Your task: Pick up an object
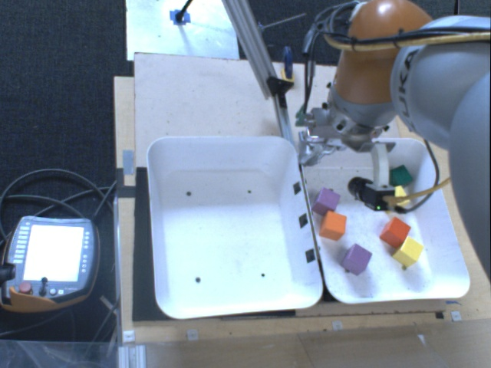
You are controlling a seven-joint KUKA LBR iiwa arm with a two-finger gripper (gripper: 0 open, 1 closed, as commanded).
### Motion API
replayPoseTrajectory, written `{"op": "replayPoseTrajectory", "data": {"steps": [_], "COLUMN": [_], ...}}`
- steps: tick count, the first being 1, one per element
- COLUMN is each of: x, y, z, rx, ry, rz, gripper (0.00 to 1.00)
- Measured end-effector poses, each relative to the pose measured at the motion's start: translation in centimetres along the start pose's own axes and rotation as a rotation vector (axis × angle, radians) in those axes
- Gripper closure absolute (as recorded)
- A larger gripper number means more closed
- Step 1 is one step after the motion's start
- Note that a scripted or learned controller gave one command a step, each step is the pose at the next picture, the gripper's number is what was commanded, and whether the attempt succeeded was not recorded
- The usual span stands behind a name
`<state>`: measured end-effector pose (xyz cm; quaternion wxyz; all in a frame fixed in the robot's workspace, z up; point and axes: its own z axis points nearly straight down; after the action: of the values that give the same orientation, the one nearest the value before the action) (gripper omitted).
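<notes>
Assessing step: approach to a grasp; judged from the layout, no object is lifted yet.
Pincer position: the pincer (311, 150) hangs at the far-left corner of the right bin (454, 284), just beside the wall shared with the left bin (230, 236).
Pincer state: cannot tell; its tip is too small and cluttered to read as open or closed. Nothing is seen held in it.
Task objects: all lie in the right bin. The upper purple block (327, 200) is nearest the pincer, with the orange block (333, 225) just beside it.
Other candidates: lower purple block (357, 258) stands apart mid-bin; red-orange block (395, 231) and yellow block (408, 252) touch or nearly touch; green block (400, 176) sits partly behind the arm.
Recommended target: the lower purple block, in my judgement, since it has free space on every side.
Method: centre above the block, square to two opposite faces, descend straight, close, then lift vertically.
Risk: working near the shared wall or the paired blocks invites a nudge or a double contact.
</notes>
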<state>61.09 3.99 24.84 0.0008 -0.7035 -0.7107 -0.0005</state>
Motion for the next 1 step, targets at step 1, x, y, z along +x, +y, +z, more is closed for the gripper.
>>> {"op": "replayPoseTrajectory", "data": {"steps": [1], "x": [5.65], "y": [-0.17], "z": [0.28], "rx": [-0.002], "ry": [0.001], "rz": [-0.001], "gripper": [1.0]}}
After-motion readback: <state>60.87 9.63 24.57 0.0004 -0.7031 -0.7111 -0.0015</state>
